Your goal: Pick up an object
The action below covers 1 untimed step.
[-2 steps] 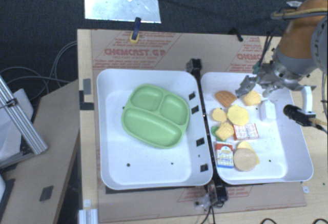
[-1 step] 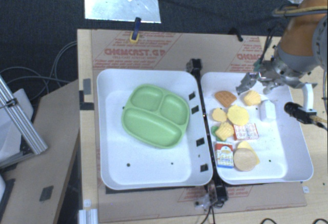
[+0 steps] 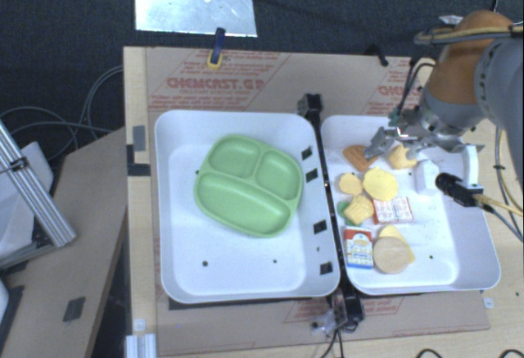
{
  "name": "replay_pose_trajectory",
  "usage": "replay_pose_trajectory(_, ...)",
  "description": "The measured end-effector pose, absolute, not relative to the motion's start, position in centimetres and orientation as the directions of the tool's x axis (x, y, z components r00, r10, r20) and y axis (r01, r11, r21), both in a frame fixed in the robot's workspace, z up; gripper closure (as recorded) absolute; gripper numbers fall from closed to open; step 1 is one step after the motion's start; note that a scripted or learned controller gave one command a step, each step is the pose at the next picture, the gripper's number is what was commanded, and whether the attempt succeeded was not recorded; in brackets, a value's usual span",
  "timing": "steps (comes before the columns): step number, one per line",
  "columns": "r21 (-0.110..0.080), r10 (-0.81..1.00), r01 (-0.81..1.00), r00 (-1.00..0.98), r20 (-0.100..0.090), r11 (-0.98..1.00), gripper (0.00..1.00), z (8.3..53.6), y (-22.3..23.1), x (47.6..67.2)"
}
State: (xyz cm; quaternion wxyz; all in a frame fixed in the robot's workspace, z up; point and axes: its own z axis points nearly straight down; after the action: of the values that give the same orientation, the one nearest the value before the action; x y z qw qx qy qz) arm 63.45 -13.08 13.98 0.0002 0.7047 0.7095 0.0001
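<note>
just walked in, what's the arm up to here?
The arm's claw is down over the far end of the right bin, among a heap of toy food, beside an orange-brown piece and a pale yellow piece. Nothing is visibly held between its fingers. The left bin holds a green divided plate, untouched.

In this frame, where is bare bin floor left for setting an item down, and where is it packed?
Left bin: bare floor runs around the green divided plate, widest along the near wall. Right bin: a bare patch at its near right corner, beside the round tan disc. The right bin's left and middle are crowded with small food pieces, and the hand hovers over the far ones.
</note>
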Motion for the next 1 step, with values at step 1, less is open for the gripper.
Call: replay_pose_trajectory(1,0.006,1.000,1.000,-0.006,-0.003,0.006,0.00,9.19,-13.11,63.67)
